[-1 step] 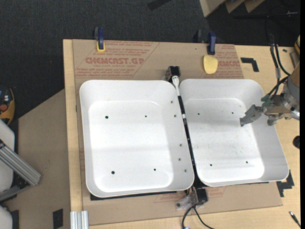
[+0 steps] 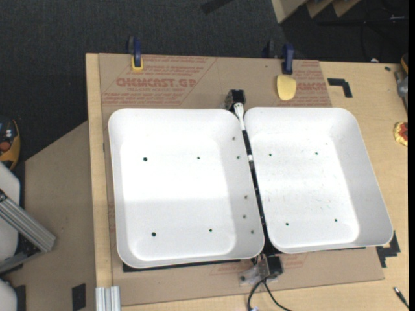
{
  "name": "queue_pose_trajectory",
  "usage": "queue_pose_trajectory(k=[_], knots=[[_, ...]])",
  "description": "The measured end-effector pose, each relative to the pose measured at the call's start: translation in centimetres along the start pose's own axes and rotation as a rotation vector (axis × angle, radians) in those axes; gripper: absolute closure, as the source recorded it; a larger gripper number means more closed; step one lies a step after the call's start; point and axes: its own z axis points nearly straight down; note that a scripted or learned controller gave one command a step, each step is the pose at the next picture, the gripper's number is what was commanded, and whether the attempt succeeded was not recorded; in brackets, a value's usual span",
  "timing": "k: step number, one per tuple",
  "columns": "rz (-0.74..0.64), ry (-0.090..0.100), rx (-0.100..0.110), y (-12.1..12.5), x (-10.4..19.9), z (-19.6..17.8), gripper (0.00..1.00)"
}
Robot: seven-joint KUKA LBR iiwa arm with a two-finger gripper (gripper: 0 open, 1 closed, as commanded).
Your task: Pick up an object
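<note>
On the counter (image 2: pixel 194 76): two white bins side by side, left bin (image 2: pixel 178 186) and right bin (image 2: pixel 314 177); two blue clamps (image 2: pixel 135 47) (image 2: pixel 287 56); one yellow piece (image 2: pixel 286 87).

Two white bins (image 2: pixel 175 251) side by side on cardboard-covered bench (image 2: pixel 194 76), blue clamps (image 2: pixel 135 46)

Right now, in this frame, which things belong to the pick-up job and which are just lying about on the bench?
Job:
left bin
right bin

Lying about:
yellowish piece on the board beyond the right bin
two blue clamps at the board's far edge
black clip between the bins
cable at the near edge
</note>
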Motion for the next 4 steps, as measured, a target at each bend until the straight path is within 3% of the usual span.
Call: queue_pose_trajectory(k=[1,2,3,4], knots=[[0.003,0.001,0.014,0.1,-0.1,-0.1,1.0],[-0.001,0.007,0.032,3.1,5.1,15.5,1.0],[-0.002,0.007,0.033,0.8,12.0,26.8,1.0],[-0.002,0.006,0.003,2.3,15.1,11.5,1.0]])
